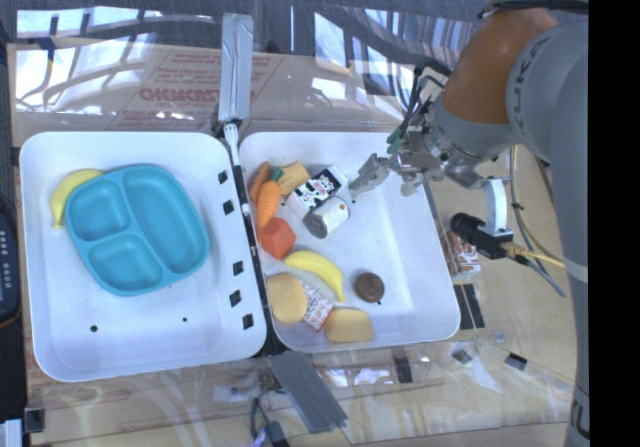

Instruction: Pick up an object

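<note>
- The hand [372, 173] hangs low over the upper part of the right bin [425, 280], and nothing shows between its fingers; whether it is released or clenched I cannot tell at this size.
- Likeliest failure, as I judge it: the nearest things lie packed together, so a descent could land on two at once or nudge one aside without catching it.
- The grey can [326, 217] lies on its side just beside the hand, below and to its left; being round, it would probably roll off a skewed pinch.
- The black-and-white carton [316, 187] is just left of the hand and touches the can, leaving little room for a finger between them.
- The carrot [267, 197] and orange block [278, 236] sit further left, close to the bin wall, which could block a finger.
- The yellow banana [318, 271] and brown disc [369, 286] lie below the hand, more apart, so probably easier targets.
- The blue tray [140, 227] is well away to the left, in the other bin.
</note>
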Available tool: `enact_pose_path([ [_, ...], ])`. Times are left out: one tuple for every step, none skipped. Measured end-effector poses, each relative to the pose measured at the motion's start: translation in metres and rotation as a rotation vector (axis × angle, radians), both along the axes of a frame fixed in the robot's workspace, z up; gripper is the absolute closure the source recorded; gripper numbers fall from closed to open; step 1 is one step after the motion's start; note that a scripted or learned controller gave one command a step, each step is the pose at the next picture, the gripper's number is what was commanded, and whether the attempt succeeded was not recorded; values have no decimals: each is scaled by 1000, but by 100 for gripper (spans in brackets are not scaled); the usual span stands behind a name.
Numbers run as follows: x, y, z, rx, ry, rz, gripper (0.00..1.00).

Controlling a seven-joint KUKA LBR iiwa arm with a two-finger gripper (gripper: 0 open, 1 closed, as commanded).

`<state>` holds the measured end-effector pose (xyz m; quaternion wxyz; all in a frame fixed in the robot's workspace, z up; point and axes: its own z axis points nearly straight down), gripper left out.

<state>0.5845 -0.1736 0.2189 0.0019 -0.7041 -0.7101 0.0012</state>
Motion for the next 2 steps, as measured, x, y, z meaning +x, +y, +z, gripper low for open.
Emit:
enact_pose_path([
  [-54, 25, -127, 0, -2, 59, 0],
  [-54, 25, -118, 0, -1, 62, 100],
])
